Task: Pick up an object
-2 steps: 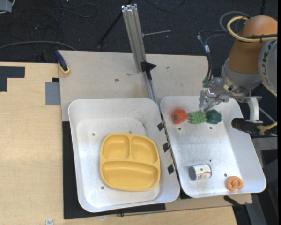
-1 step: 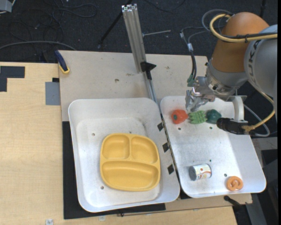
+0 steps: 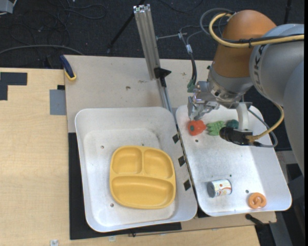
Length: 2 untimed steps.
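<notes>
On the pale wooden bench, the right bin (image 3: 236, 163) holds a small red toy vegetable with a green top (image 3: 197, 127) near its far left corner. The gripper (image 3: 197, 111) hangs just above it, and I cannot tell how its jaws stand. It looks light, hard and slick, best pinched across the red body.
</notes>
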### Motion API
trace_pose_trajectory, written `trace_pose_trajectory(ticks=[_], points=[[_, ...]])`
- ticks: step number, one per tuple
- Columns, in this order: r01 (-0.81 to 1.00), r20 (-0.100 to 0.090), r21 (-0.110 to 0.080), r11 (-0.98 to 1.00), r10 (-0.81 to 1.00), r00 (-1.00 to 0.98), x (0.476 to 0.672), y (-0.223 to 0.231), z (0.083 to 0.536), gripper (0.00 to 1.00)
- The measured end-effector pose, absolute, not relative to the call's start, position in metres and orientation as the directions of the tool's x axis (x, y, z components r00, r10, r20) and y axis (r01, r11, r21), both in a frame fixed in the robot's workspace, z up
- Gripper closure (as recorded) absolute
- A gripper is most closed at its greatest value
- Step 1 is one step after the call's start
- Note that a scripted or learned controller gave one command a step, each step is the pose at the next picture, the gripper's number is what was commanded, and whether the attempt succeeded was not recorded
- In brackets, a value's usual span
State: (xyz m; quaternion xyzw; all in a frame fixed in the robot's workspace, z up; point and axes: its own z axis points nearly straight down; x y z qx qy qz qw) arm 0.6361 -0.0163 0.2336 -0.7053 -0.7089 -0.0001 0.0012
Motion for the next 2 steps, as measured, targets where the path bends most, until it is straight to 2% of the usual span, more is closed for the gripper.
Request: trace_pose_trajectory(ticks=[2], points=[[1.0, 0.001, -0.005, 0.005, 1.0, -0.005, 0.622, 0.095, 0.214, 1.0]])
